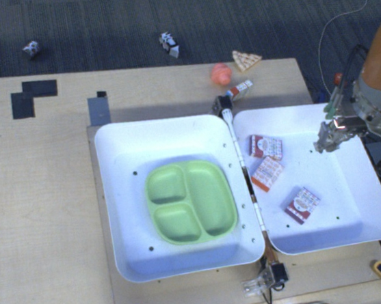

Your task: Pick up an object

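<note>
Three small packets lie in the right bin [365, 226]. A red and white carton [266, 147] sits near the bin's upper left. Just below it lies an orange and white packet [267, 172]. A second red and white carton [302, 204] rests lower, toward the bin's middle. My gripper [328, 139] hangs over the right side of this bin, right of all three packets and touching none of them. Nothing shows between its fingers.
The left bin [131, 258] holds a green divided plate [191, 201]. Behind the bins on the bench lie an orange ball [221, 74], a pizza-slice toy [246, 60] and a small tube [240, 89]. Cable clips sit at the bins' shared edge.
</note>
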Robot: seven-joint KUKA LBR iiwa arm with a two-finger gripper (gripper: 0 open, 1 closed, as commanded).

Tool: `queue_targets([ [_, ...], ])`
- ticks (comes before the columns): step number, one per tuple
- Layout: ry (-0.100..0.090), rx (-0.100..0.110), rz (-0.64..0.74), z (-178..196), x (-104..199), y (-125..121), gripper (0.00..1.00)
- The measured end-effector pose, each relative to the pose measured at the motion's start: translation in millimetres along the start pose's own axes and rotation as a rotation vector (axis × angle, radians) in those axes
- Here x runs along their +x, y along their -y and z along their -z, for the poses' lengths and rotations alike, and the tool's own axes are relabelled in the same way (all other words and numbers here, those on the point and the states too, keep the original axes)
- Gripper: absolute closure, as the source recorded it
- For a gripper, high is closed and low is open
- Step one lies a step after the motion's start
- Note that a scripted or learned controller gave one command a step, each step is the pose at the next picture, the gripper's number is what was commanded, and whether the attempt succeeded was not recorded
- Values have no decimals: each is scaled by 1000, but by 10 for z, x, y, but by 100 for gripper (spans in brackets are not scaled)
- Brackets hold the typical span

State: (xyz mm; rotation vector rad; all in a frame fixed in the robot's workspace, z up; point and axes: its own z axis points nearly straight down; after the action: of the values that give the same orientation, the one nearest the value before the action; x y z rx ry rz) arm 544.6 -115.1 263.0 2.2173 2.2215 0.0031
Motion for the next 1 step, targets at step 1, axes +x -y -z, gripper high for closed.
queue_targets([
  [1,-2,2,3,-286,670,227,100],
])
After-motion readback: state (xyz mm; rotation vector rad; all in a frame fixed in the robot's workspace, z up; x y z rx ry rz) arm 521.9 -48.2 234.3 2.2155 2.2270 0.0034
